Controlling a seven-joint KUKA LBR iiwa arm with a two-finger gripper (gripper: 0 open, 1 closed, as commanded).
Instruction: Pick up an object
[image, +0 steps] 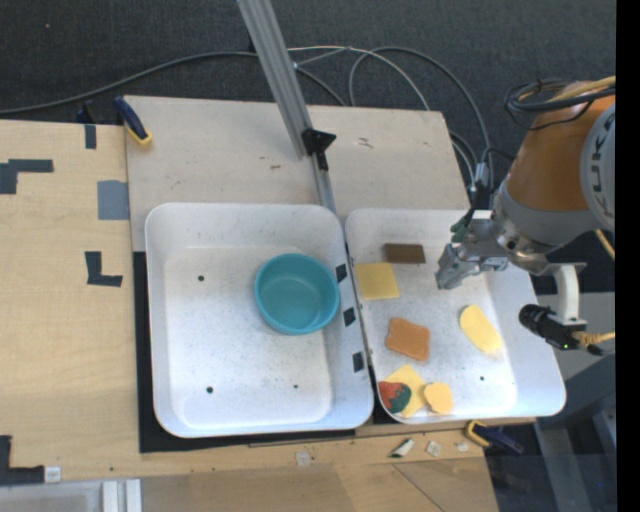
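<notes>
My gripper (452, 272) hangs over the right bin (528, 392), toward its upper right part, with nothing visible between its fingers. In that bin lie a brown block (404, 253) and a pale yellow square (378, 281) to the gripper's left. An orange-brown piece (408, 339) sits lower in the middle. A yellow oval (481, 329) lies just below and to the right of the gripper. A multicoloured piece (400, 390) and a small yellow piece (438, 398) rest near the front wall.
The left bin (190, 400) holds a teal bowl (295, 292). A grey metal pole (290, 95) slants down to the bins' shared edge. Cables run across the back of the bench. A yellow-handled tool (133, 121) lies at the back left.
</notes>
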